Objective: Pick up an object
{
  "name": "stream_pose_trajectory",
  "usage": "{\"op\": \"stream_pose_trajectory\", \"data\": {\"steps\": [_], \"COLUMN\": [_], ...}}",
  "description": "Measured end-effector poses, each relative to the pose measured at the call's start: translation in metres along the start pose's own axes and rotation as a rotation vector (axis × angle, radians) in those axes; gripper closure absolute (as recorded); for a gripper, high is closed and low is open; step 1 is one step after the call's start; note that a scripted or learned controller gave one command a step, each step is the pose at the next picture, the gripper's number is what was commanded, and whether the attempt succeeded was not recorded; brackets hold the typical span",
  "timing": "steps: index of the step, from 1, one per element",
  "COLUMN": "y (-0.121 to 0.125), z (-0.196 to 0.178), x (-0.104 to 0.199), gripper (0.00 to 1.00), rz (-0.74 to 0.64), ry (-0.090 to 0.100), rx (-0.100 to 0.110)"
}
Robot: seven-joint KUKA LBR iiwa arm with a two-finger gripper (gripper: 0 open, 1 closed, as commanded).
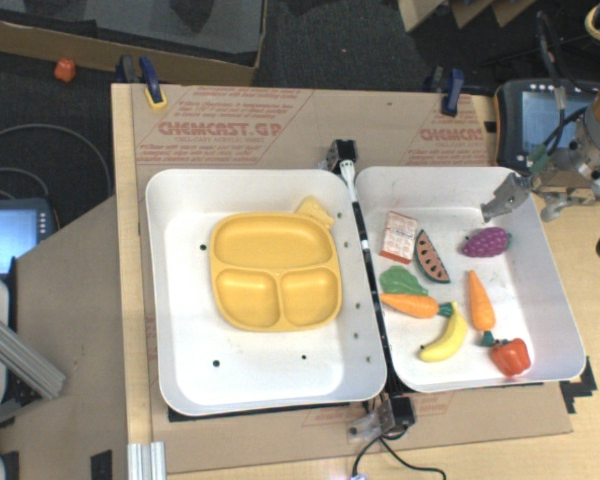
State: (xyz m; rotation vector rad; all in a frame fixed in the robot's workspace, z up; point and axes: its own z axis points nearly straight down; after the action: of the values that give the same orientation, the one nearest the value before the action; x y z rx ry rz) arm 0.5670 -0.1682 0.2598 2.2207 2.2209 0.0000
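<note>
Two shallow white bins sit side by side on a brown board, seen from above at a slant. The left bin (180, 368) holds a yellow divided tray (275, 268) with three compartments. The right bin (555, 298) holds toy foods: a small red and white carton (399, 237) near the bin's left wall, a watermelon slice (432, 257) just right of it, a bunch of purple grapes (486, 242) further right, a carrot with green leaves (408, 296) lying below the carton, a second carrot (481, 301) standing nearly upright below the grapes, a banana (445, 339) between the two carrots and lower, and a red pepper (510, 356) near the bin's front right corner. The gripper (504, 199) reaches in from the right edge over the upper right part of this bin, with nothing between its grey fingers; how far apart they stand cannot be told. The grapes lie nearest it, just below and slightly left of the fingertips; whether they touch cannot be told. The other foods lie further down and left.
</note>
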Motion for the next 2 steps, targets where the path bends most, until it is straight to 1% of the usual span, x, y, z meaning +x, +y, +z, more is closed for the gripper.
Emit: {"op": "stream_pose_trajectory", "data": {"steps": [1, 2], "y": [0.039, 0.042], "z": [0.152, 0.131], "x": [-0.044, -0.043], "gripper": [0.00, 1.00], "rz": [0.002, 0.000], "ry": [0.003, -0.002], "rx": [0.012, -0.003]}}
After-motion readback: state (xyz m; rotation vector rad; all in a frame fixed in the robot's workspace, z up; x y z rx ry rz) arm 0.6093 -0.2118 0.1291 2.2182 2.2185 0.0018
